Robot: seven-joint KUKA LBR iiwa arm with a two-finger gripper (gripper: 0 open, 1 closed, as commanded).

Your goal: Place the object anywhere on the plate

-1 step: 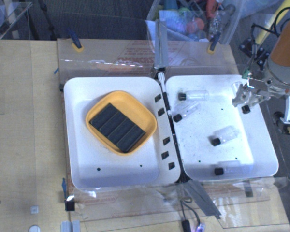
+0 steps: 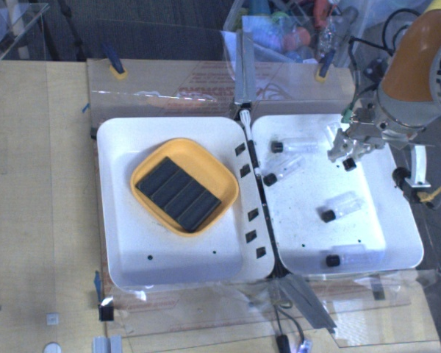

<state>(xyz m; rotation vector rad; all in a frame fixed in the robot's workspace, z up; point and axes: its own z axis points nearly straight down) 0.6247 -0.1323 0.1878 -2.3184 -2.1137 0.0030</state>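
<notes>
Two bins sat side by side: the left bin (image 2: 117, 256) held a yellow plate (image 2: 185, 186) with a dark ridged insert, the right bin (image 2: 393, 245) four clear vials with black caps (image 2: 339, 206). The gripper (image 2: 347, 153) hung low over the right bin's far corner, beside the vials; whether it was clenched or released could not be told.

Arm (image 2: 419, 65) cut off by right edge above gripper (image 2: 347, 151). Fingertip spacing too small to tell. Black-capped item (image 2: 348, 165) directly under gripper, partly hidden, contact unclear. Clear vials (image 2: 294, 147) left of gripper faint against white bin (image 2: 397, 234), outlines blurred.
</notes>
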